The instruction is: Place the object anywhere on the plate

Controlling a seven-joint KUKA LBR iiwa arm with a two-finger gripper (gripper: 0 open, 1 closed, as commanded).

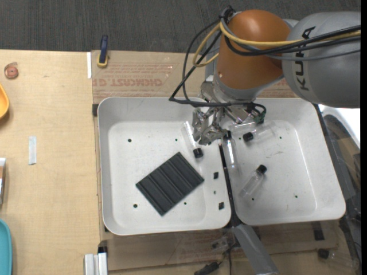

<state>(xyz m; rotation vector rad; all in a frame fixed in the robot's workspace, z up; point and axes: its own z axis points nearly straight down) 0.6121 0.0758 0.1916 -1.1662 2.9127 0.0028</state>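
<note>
1. Looking at the clear bottle (253,181), it's lying in the right bin (321,199), not moved.
2. Dark ridged plate (170,183) sits in the left bin (114,211), at its 9 o'clock, well apart.
3. Gripper (207,132) hovers at the bottle's 11 o'clock; grip state, can't tell. Whole job's left.

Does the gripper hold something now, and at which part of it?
It cannot be told. The gripper hangs above the left bin, near the bins' shared edge, and the dark ridged plate lies apart from it.
</note>
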